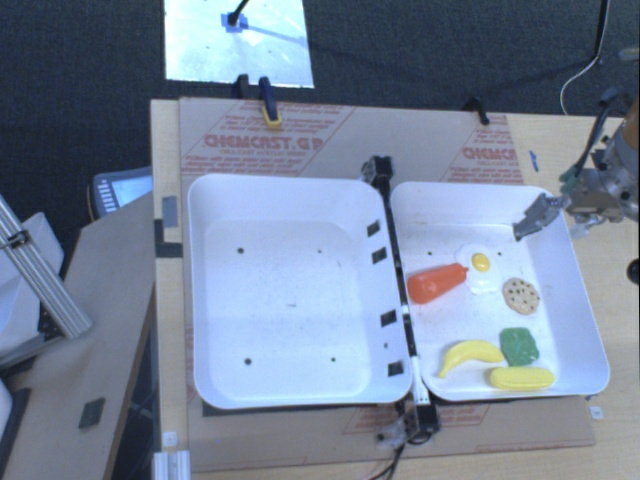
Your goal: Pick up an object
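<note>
End effector (530,220) hovers over the right bin's (590,313) far corner; its grip state I cannot tell. Nearest, the fried egg (480,266) looks flat, slick; the carrot's (437,283) thick middle seems easier.

Bright, even overhead light; both white bins (290,298) glare slightly, shadows are faint, and the picture is soft and grainy throughout.
</note>
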